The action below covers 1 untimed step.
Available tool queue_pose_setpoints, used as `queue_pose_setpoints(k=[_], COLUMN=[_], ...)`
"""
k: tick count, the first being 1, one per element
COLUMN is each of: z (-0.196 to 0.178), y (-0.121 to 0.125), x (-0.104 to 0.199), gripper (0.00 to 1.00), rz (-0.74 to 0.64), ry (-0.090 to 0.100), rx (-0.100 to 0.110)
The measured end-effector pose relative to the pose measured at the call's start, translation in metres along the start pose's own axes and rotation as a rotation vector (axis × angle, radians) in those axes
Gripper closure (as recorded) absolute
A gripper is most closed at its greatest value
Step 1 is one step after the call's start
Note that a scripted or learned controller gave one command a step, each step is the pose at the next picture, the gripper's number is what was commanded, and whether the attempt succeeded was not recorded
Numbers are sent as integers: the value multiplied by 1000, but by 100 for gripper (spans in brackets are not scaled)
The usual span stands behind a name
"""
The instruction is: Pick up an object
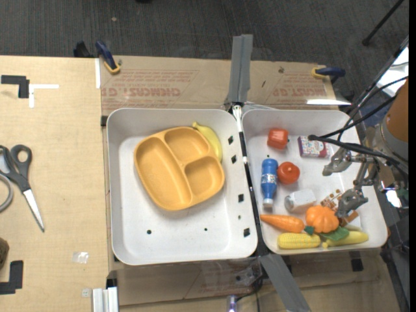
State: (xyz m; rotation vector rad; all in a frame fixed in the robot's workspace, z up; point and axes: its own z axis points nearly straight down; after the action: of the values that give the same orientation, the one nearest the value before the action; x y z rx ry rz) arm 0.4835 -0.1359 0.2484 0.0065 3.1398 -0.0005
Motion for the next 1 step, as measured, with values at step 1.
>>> queue_pose_setpoints(k=[1], z=[136], y=[4], x=[-3], gripper=[0], rz=[-74], ry=[-27], rx=[7])
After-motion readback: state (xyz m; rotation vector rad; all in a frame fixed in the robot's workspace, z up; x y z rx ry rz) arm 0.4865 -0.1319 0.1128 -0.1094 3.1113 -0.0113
